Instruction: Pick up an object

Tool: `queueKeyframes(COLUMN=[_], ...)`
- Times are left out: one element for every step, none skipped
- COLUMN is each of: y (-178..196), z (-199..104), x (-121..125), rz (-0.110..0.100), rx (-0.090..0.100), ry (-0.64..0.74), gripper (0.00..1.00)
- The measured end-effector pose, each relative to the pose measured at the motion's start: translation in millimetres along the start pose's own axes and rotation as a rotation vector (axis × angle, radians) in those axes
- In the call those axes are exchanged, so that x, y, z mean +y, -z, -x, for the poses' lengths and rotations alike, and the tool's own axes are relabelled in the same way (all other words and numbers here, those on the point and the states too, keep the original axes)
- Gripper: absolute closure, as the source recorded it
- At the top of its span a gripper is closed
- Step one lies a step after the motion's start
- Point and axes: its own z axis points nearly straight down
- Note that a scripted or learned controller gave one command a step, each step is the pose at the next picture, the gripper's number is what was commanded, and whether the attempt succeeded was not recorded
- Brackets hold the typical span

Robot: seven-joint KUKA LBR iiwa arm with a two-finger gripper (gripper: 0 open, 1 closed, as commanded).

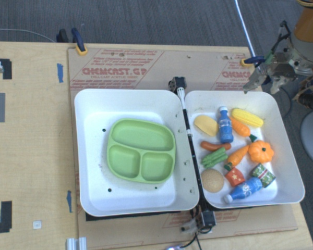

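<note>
Front of right bin: we see a blue bottle (245, 190) lying on its side at the near edge, cap toward the left, with a round beige bun (213, 180) just to its left.
Beside them: a small red carton (235, 176) sits between bun and bottle, and a green can (264, 174) lies just right of the bottle's far end.
Middle of right bin: we find an orange pumpkin (261, 151), a carrot (239, 154) slanting toward it, a green pod (215, 157) and a red sausage (215, 146) near the bin's left wall.
Back of right bin: a second blue bottle (225, 125) lies lengthwise, a yellow wedge (205, 124) to its left, a corn cob (247, 117) to its right, and a small orange piece (241, 128) just under the corn.
Right bin (288, 139): white, shallow, holding all the pickable items.
Left bin (88, 139): white, bearing a green divided plate (141, 150) with three compartments.
Gripper (264, 81): we see it above the back right corner of the right bin, outside the rim, apart from every item; we cannot tell how its tool end is set, and nothing shows in it.
Arm (305, 30): orange band visible at the top right.
Bench (31, 139): pale wood, with a cardboard sheet (120, 66) under the bins.
</note>
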Motion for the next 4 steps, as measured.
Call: queueKeyframes(y=[-140.3,-152.4,-141.2,-38.3], z=[-11.4,-23.8,-22.6,-94.0], x=[3.1,-40.0,-38.3,-74.4], rz=[0.000,0.013,0.019,0.002], rx=[0.000,-0.004,-0.007,-0.001], ry=[0.001,-0.001,-0.002,0.001], gripper=[0.00,0.00,1.00,1.00])
